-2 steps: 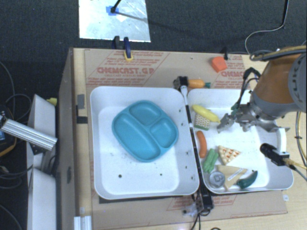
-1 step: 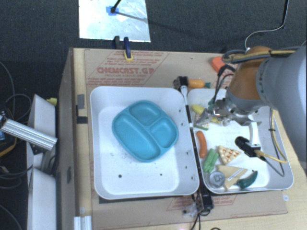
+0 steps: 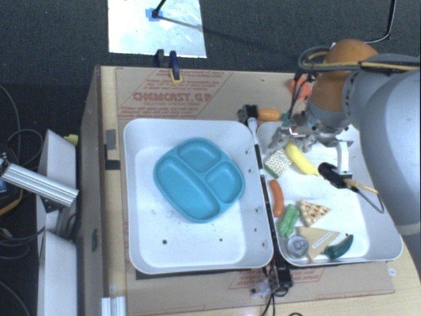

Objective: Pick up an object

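Camera view: the gripper [image 3: 297, 139] is placed low at the right bin's [image 3: 385, 239] upper left, just above the banana [image 3: 301, 159]; nothing is seen held, finger spread indeterminable. Step judged: approach, with descent and closure on the banana required next.

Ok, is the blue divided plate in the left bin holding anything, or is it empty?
Empty. The blue plate lies flat in the left bin with all three compartments bare; the toy food items sit in the right bin.

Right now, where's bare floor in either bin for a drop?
Left bin: bare strip along the near wall below the blue tray, plus its left margin. Right bin: crowded; banana, hot dog, pizza slice fill its left half, and the arm covers its far right.
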Controlling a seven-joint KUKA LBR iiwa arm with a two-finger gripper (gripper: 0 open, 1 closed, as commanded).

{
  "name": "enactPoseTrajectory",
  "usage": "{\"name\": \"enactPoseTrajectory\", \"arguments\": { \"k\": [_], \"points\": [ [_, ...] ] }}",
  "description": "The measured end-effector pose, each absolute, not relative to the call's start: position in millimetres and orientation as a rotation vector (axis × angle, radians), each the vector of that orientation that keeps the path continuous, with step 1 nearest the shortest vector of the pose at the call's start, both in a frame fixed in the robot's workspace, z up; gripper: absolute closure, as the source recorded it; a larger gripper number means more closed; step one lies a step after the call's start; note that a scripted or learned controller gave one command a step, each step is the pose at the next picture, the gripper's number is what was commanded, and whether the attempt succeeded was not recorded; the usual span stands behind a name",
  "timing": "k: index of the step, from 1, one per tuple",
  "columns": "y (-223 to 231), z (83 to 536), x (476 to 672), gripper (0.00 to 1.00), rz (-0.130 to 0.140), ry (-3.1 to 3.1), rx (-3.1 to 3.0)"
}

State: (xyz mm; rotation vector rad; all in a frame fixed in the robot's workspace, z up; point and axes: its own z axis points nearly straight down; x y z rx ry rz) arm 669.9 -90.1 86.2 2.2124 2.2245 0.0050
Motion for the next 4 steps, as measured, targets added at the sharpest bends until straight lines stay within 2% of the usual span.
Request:
{"name": "enactPoseTrajectory", "arguments": {
  "k": [1,2,3,4],
  "points": [
    [-90,97,670.7,1.0,0.006,2.226,2.208],
    [-90,97,670.6,0.0,0.006,2.228,2.207],
    [-117,84,639.3,0.0,0.0,2.222,2.218],
    [-117,96,640.4,1.0,0.003,2.222,2.215]
  ]
}}
